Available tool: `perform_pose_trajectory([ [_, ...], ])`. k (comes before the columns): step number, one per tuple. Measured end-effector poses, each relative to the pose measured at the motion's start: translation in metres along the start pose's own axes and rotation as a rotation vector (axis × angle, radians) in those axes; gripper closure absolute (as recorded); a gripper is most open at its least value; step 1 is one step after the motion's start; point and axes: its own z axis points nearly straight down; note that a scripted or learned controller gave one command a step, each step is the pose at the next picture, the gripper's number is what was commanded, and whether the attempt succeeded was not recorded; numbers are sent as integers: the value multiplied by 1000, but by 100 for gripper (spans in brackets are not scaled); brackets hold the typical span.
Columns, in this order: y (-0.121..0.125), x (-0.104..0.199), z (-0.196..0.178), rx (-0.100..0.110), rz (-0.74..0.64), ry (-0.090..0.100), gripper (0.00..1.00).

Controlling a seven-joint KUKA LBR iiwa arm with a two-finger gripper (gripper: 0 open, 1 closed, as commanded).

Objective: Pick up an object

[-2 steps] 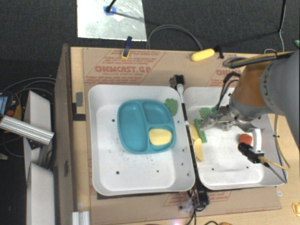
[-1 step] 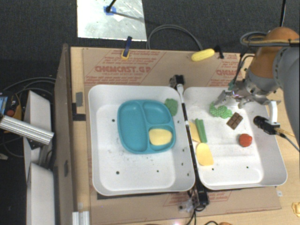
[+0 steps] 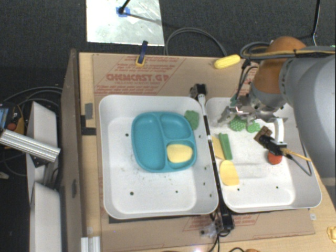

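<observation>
Camera view: blue tray (image 3: 152, 143) holds a yellow piece (image 3: 179, 153); hand (image 3: 242, 114) grip perhaps hidden, cannot tell.

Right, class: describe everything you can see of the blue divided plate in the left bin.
The blue plate is a rounded, plastic-looking tray with three compartments: one large on the left, two smaller on the right. It lies flat in the left bin. A yellow object sits in its lower right compartment; a green object lies against its upper right rim.
</observation>
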Motion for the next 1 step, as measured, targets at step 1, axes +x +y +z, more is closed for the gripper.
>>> perform_pose_trajectory([
  [1,1,-3,-12,-3,0,-2,100],
])
